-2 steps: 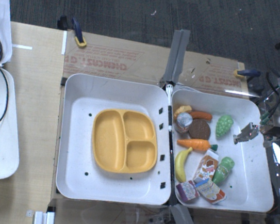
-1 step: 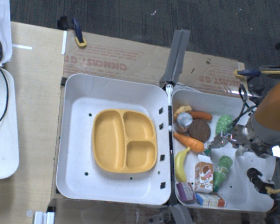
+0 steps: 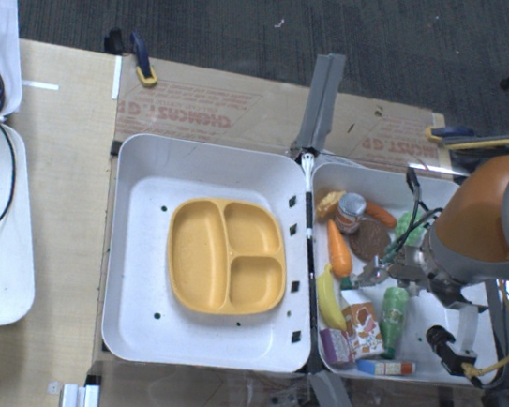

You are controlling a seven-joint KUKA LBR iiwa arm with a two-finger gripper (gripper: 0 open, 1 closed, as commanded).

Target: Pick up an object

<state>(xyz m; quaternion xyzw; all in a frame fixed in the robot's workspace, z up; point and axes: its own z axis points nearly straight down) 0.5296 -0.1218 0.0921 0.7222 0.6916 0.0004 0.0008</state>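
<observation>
Bench is carrying two white bins; the right bin (image 3: pixel 419 369) is cluttered. Gripper (image 3: pixel 385 269) is hanging over it, opening not discernible. Green bottle (image 3: pixel 393 315) is lying just below-right, carrot (image 3: pixel 339 247) to its left. I'd be centring on one item, avoiding neighbours.

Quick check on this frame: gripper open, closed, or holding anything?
Gripper: cannot be told. It sits low in the right bin, beside the carrot and green bottle; no object is visibly held.
</observation>
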